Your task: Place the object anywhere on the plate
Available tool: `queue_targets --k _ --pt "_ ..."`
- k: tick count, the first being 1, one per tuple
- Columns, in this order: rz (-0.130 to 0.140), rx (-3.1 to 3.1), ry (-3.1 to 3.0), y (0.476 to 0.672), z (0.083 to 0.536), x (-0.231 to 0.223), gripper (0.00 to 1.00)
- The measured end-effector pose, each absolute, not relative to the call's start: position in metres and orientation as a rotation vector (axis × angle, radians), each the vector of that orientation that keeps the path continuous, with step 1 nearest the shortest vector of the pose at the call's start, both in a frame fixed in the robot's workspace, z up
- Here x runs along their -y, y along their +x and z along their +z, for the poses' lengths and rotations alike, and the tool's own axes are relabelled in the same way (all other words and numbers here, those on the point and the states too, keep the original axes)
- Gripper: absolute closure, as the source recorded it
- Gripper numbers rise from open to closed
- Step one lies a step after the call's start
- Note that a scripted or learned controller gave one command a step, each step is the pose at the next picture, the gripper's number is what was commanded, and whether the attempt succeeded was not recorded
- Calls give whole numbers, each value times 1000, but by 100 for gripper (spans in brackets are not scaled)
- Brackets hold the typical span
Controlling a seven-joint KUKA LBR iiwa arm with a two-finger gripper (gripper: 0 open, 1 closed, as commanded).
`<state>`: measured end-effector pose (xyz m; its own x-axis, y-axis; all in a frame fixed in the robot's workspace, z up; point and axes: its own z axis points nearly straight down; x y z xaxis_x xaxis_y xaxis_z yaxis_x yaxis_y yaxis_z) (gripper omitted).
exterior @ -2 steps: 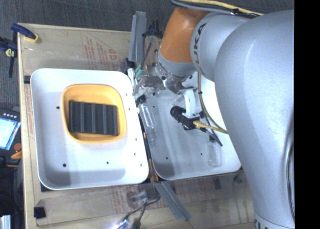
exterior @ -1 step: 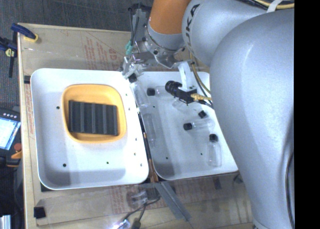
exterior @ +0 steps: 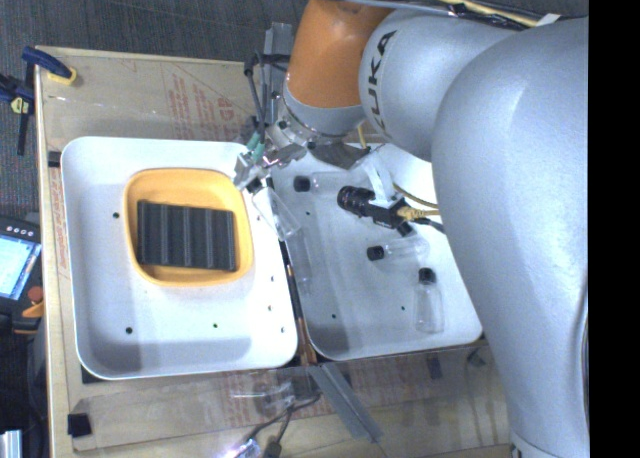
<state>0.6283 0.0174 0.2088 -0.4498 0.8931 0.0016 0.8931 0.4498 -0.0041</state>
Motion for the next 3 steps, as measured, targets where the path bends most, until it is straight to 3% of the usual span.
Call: queue_targets --k 1,2,3 --pt "1 2844 -1337 628 270 -23 100" --pt "3 3031 -815 616 208 -22 100" --pt "3 3031 -816 617 208 -22 0"
